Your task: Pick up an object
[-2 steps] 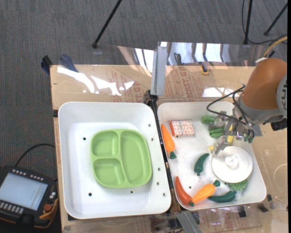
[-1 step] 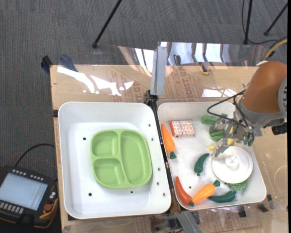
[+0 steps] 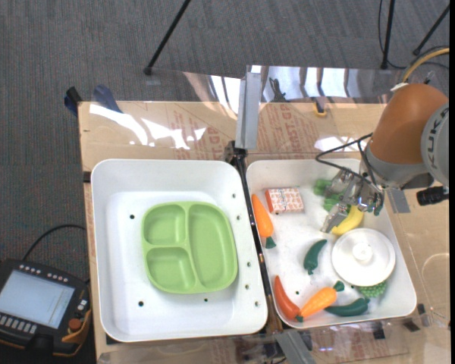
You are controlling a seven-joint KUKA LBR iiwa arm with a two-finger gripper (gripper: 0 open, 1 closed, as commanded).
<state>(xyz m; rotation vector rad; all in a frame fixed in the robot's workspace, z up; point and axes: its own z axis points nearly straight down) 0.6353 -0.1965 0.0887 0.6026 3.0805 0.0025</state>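
The left bin [image 3: 106,203] holds a green divided plate [image 3: 189,247]. In the right bin [image 3: 406,294] lie toy carrots [image 3: 262,218], a small box [image 3: 285,199] and a white lid [image 3: 362,256]. The gripper [image 3: 347,203] hangs over a banana [image 3: 350,220].

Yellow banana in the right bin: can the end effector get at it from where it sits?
Probably yes. The end effector hangs right over the yellow banana, nothing between them. The white lid sits close beside the banana, which may crowd a finger.
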